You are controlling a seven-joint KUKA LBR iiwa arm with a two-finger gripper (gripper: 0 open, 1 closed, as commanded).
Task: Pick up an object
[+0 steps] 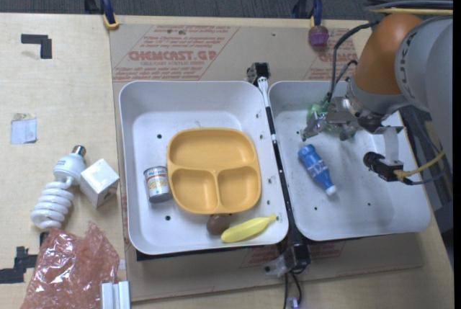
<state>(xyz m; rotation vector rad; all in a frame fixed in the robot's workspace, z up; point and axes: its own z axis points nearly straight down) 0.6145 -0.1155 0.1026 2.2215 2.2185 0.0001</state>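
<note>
The claw (325, 123) hangs low over the upper-left part of the right bin (403, 217), at the end of the grey arm (425, 63) with its orange band (382, 52). Whether the claw is spread or pressed together cannot be told; a small green object (317, 111) shows right at its tip, but a grip on it cannot be confirmed. A blue bottle (315, 168) lies just below the claw on the bin floor, tilted, its white cap pointing down and right. To the claw's left, across the bin rims, the left bin (137, 113) holds a yellow divided tray (214, 169), a small can (156, 183), a banana (248, 228) and a brown object (215, 224). Far left on the tabletop (57, 99) lie a spiral light bulb (57, 191), a white cube (99, 181) and a crumpled pink bag (68, 271).
</note>
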